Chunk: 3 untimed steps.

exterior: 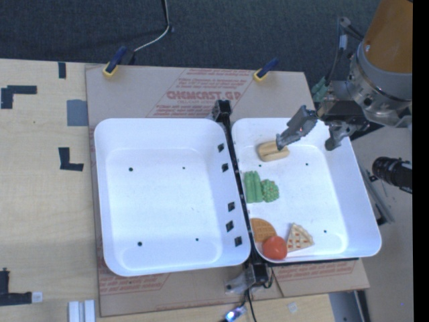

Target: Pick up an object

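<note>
- Looking down on my bench, I see the arm (392,32) reaching in from the right, its orange band high in the corner and the grey wrist below it.
- The gripper (314,134) hangs over the far part of the right bin (348,200), its two fingers spread wide apart with nothing between them.
- One finger (295,129) points down and left, and its tip sits at the right end of the tan bread-like piece (271,152); I can't tell whether it truly touches or just overlaps from this slant.
- The other finger (337,135) stands well to the right of that piece, above bare white bin floor.
- The tan piece lies flat in the far-left part of the right bin, near the divider (it is not lifted).
- Nearer to me, a green toy vegetable (259,187) lies just beside the divider.
- At the near edge of the same bin sit a round orange-brown waffle-like piece (261,229), a red tomato-like ball (273,247) touching it, and a pale wedge with a lattice top (300,237) just to their right.
- The left bin (161,200) sits beside the right one, both resting on a cardboard sheet (194,92) held by two clamps (115,62).
</note>
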### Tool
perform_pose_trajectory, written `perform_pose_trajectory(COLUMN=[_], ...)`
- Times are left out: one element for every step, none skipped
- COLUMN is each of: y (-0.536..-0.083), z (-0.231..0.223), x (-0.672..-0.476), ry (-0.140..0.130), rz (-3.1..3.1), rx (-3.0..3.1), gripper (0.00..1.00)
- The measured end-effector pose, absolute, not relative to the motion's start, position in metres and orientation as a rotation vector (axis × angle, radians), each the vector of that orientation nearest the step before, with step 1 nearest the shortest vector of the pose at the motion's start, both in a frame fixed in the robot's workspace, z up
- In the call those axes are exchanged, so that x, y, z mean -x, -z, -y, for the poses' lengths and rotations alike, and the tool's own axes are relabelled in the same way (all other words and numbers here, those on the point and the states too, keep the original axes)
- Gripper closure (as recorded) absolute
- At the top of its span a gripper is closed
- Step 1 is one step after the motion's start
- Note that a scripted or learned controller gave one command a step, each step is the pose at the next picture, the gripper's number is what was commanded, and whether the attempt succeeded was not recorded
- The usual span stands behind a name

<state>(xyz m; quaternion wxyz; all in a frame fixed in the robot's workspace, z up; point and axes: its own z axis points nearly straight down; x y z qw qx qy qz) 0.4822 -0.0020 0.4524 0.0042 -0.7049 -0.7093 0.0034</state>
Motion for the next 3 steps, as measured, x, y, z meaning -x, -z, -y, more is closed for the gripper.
perform_pose_trajectory(y=[-0.373,-0.434,-0.441], z=[-0.147,-0.161,-0.160], x=[-0.487,-0.499,-0.499], ry=[-0.011,0.007,-0.004], rz=[2.235,2.228,2.225], rx=[2.197,2.218,2.215], gripper=[0.00,0.00,1.00])
